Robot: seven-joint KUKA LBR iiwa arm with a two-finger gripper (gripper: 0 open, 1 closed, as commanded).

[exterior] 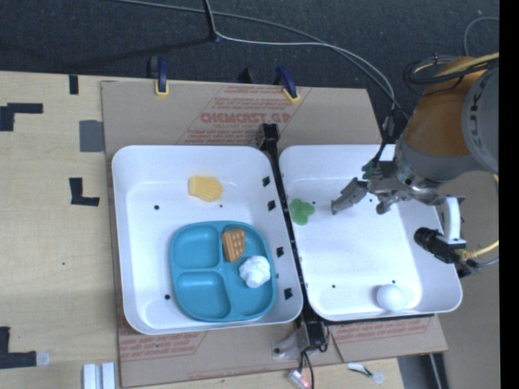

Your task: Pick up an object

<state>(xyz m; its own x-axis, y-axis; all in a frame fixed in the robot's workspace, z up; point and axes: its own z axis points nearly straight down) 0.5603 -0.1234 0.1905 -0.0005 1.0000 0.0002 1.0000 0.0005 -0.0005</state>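
A small green object lies in the right bin, close against its left wall beside the divider. The gripper hangs over that bin to the object's right, apart from it, fingers spread wide with nothing between them. A white ball sits near the same bin's front edge.
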